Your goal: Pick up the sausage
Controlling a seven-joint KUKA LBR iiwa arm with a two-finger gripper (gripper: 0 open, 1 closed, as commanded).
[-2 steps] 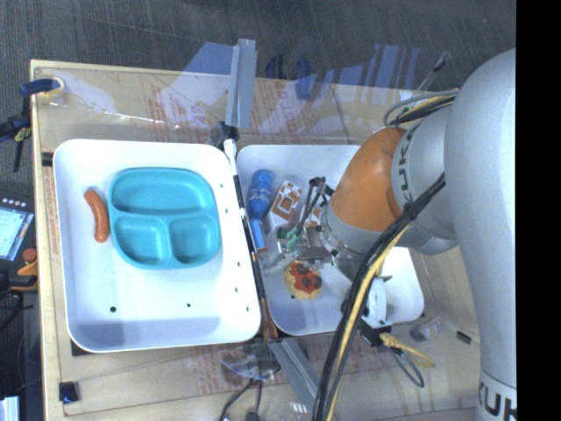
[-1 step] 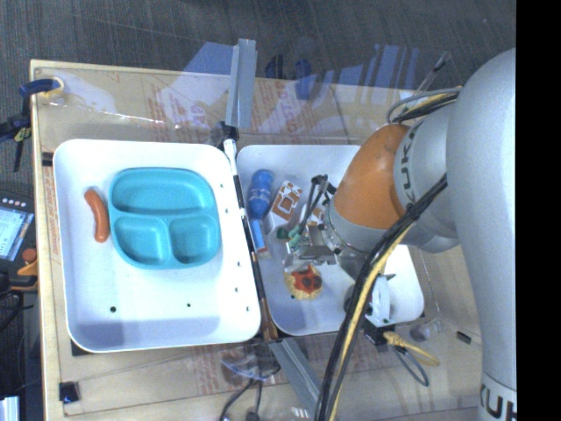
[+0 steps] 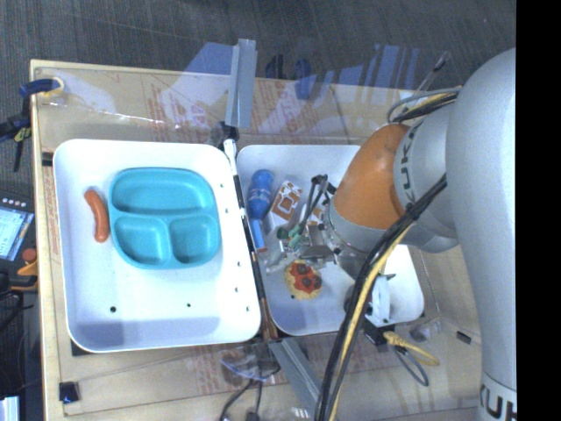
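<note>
Sausage (image 3: 97, 215): one item, orange-red, lay lengthwise in the left bin (image 3: 79, 314), just beside the left edge of a blue divided tray (image 3: 166, 215) and outside its compartments, resting on the white floor of the bin. Nothing covered it, and it appeared free for a grasp from above. Gripper (image 3: 302, 235): located over the right bin (image 3: 403, 301), well apart from the sausage, with the bins' shared walls and the tray between them; the wrist hid much of it, so whether it was wide, narrow or holding anything could not be told. Arm (image 3: 438, 191): grey with an orange band, reaching in from the right and covering much of the right bin. Other contents of the right bin: a blue bottle-like item (image 3: 260, 193) near the dividing wall, a small printed packet (image 3: 286, 199), and a round pizza-like toy (image 3: 304, 279) just below the gripper. Judgement: the pickup was not yet under way, since the gripper stood over the wrong bin; a move across to the left bin would be needed first.
</note>
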